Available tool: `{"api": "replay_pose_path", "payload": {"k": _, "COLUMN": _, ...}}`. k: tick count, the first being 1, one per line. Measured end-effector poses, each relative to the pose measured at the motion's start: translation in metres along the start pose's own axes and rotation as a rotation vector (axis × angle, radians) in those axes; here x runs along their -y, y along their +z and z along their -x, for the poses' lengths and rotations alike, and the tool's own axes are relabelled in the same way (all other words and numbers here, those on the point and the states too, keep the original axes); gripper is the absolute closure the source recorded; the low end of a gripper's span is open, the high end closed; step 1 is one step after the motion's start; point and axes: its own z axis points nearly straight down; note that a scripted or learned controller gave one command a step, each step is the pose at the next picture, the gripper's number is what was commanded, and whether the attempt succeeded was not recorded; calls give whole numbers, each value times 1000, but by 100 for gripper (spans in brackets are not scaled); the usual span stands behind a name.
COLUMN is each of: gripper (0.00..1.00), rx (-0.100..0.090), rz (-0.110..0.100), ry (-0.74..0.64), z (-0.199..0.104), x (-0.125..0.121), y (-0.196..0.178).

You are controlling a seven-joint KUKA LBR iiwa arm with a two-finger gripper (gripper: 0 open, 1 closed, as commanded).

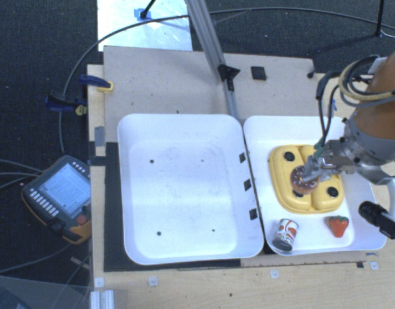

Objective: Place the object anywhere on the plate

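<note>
soup can (285, 234) lying lengthwise toward lower left, round doughnut (304, 181) on yellow plate (289, 192)

Two white bins (184, 192): smooth plastic, soft sheen. Yellow plate (284, 188) in right bin: glossy moulded plastic, dark round spots on it. Small can (286, 234): printed label, shiny metal rim. Strawberry (338, 225): red, matt, looks plastic. My gripper (311, 170): grey metal, dull finish. My arm: smooth grey casing, orange band faintly glossy. Bench top (172, 82): pale board, matt, wood-like. Floor around: dark, rough, carpet-like. Pendant (59, 195) at left: yellow-grey plastic, glossy screen.
</note>
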Motion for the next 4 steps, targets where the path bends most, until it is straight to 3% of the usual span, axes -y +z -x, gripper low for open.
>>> {"api": "replay_pose_path", "payload": {"k": 3, "gripper": 100, "rx": -1, "rz": 0, "ry": -1, "z": -164, "x": -31, "y": 35}}
{"api": "replay_pose_path", "payload": {"k": 4, "gripper": 100, "rx": 0, "rz": -4, "ry": 0, "z": -214, "x": -28, "y": 66}}
